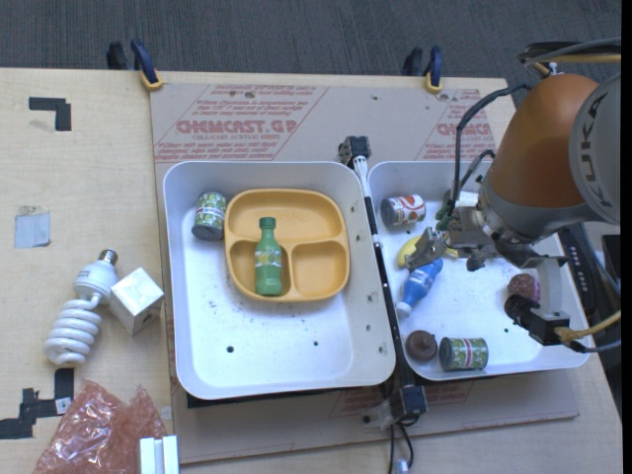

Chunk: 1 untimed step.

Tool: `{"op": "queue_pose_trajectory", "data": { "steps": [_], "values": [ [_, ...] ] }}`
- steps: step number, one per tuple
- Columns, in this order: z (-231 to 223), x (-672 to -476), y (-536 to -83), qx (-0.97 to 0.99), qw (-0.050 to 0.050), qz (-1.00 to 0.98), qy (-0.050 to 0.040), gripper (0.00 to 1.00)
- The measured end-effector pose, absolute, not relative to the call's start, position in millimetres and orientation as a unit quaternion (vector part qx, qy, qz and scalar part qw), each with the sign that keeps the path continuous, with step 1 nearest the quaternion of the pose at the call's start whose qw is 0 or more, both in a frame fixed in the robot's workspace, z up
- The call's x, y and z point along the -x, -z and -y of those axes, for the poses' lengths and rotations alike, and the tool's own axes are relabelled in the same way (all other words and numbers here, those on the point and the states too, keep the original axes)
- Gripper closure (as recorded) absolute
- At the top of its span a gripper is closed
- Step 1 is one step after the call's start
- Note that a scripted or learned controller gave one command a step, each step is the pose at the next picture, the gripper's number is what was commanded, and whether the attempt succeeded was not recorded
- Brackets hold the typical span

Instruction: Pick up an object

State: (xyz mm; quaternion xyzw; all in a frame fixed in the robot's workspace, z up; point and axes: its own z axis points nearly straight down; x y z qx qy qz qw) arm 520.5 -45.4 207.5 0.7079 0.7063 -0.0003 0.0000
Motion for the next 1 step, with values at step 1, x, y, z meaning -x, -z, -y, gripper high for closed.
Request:
{"op": "queue_pose_trajectory", "data": {
  "steps": [1],
  "values": [
    [87.7,-582.3,-192.4,-0.708,0.001,-0.707,0.0002,0.0]
  ]
}}
